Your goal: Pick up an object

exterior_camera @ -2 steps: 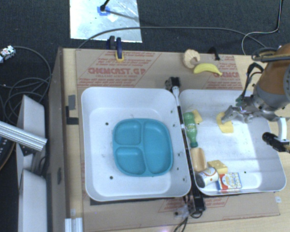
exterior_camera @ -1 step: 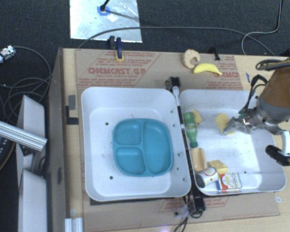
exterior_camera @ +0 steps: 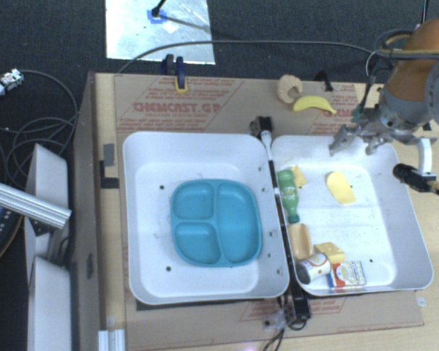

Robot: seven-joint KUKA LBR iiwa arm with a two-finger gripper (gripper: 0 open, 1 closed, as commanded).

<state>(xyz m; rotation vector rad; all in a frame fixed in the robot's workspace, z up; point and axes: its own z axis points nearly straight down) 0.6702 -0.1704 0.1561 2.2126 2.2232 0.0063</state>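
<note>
Left bin (exterior_camera: 143, 196): holds a blue divided plate (exterior_camera: 216, 221) with three compartments, lying flat near the middle.
Right bin (exterior_camera: 406, 229): holds all the loose items.
Green bottle (exterior_camera: 288, 194): lies along the right bin's left wall, cap end toward the far side.
Small yellow piece (exterior_camera: 299, 176): just beside the bottle's upper end.
Pale yellow block (exterior_camera: 341, 187): alone on the bin floor, apart from the rest, near the far middle.
Tan bread-like piece (exterior_camera: 300, 240): below the bottle, by the left wall.
Near corner cluster: a yellowish chunk (exterior_camera: 331, 252), a small can (exterior_camera: 316, 269) and a flat printed packet (exterior_camera: 348, 274) close together; which of them touch is hard to tell.
Gripper (exterior_camera: 355, 142): above the right bin's far rim, fingers spread apart, nothing between them.
Outside the bins: a banana (exterior_camera: 314, 105) and a beige roll-shaped thing (exterior_camera: 290, 88) on the cardboard behind.
Cut off: the arm's upper part leaves the frame at right.
</note>
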